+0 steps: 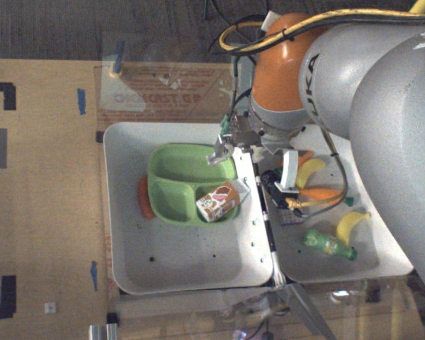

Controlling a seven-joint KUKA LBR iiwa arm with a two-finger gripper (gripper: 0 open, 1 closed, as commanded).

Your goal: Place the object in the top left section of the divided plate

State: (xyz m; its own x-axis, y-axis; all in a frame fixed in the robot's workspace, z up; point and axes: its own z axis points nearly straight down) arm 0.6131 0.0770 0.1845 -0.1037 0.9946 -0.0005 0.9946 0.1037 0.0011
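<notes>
Gripper (222, 149) at the plate's (171, 190) right rim, over the seam side of the left bin (127, 246). Fingers' state: cannot tell, nothing visibly between them.

Carton (218, 202) lies tilted in the plate's lower right section, touching the rim (likely the task's object, a judgement). Orange sausage-like piece (144, 197) sits outside the plate, against its left edge.

Right bin (382, 261): carrot (319, 194), two bananas (351, 224), green bottle (329, 244).

Step, as judged: placing not done; top left section bare. Next move calls for a firm grasp, then a carry across the divider.
</notes>
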